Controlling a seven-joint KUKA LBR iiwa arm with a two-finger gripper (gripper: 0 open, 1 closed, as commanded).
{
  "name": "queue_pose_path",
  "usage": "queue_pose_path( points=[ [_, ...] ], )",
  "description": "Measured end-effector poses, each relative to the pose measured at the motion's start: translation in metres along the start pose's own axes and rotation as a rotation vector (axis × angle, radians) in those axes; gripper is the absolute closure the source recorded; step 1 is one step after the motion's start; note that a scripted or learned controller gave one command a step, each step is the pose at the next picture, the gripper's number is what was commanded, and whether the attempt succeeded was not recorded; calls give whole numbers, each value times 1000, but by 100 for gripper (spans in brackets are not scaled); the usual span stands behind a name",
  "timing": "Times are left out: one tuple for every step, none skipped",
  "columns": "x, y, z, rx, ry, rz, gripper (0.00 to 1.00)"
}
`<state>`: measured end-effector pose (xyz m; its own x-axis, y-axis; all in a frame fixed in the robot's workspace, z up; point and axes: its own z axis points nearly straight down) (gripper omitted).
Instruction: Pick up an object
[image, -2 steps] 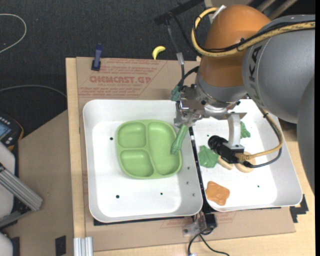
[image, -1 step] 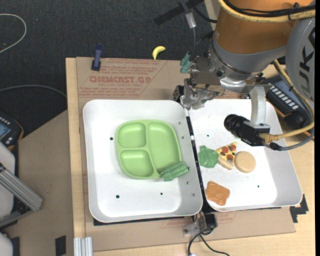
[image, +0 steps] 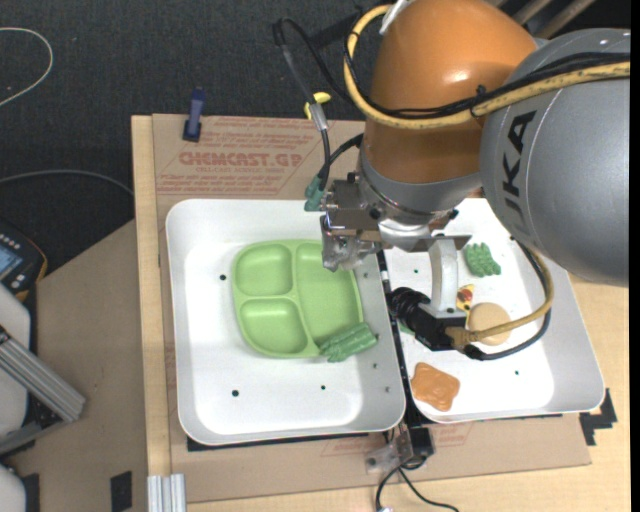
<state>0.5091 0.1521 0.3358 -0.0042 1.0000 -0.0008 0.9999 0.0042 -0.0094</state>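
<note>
Jaws (image: 340, 250): low over right rim of light-green, glossy plastic divided plate (image: 295, 298); spread or pinch state cannot tell, nothing visibly between them.
Plate: three compartments, rounded corners, lies in left shallow white bin (image: 200, 380).
Dark-green ridged toy piece (image: 348, 343): at plate's lower-right corner, touching it.
Right of plate, in right white bin (image: 570, 390): small green knobbly piece (image: 482, 259), beige egg-shaped object (image: 488, 318), orange flat piece (image: 436, 386).
Arm (image: 560, 140): grey, orange band, reaches down from plate's upper right.

Glossy orange band (image: 445, 60), smooth white plastic bins (image: 200, 300), matt green plastic tray (image: 290, 295), brown cardboard (image: 250, 150).
</note>
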Motion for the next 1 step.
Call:
queue_pose_path(
  points=[
    [-136,-31,-9,-7,-3,19,100]
  ],
)
